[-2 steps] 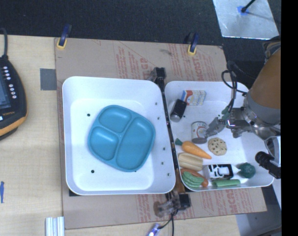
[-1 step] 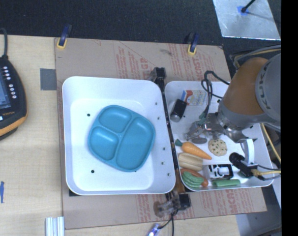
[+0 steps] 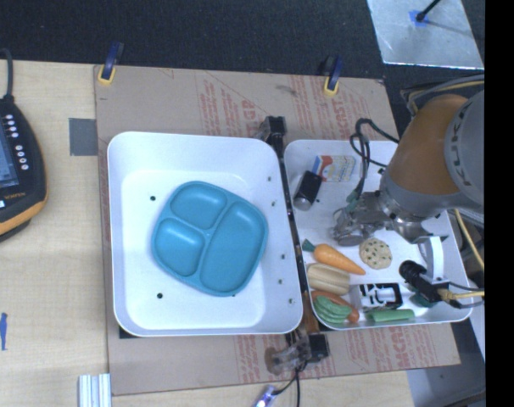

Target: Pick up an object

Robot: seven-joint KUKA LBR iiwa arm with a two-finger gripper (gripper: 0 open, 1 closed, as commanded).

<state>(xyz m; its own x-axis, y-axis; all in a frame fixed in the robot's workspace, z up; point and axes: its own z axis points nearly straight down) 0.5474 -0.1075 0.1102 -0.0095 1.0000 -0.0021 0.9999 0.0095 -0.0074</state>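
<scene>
One cookie [image 3: 375, 252] just right of gripper [image 3: 352, 227].

Grey KUKA arm [image 3: 460, 155], broad orange band, black cable looping beside it, metallic end effector [image 3: 352, 225]

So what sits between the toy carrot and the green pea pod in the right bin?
In the camera view, a tan bread-roll toy lies between the carrot and the pea pod.

A divided plate [image 3: 209, 237] lies in the left bin [image 3: 125, 227], toys fill the right bin [image 3: 325, 148].
</scene>
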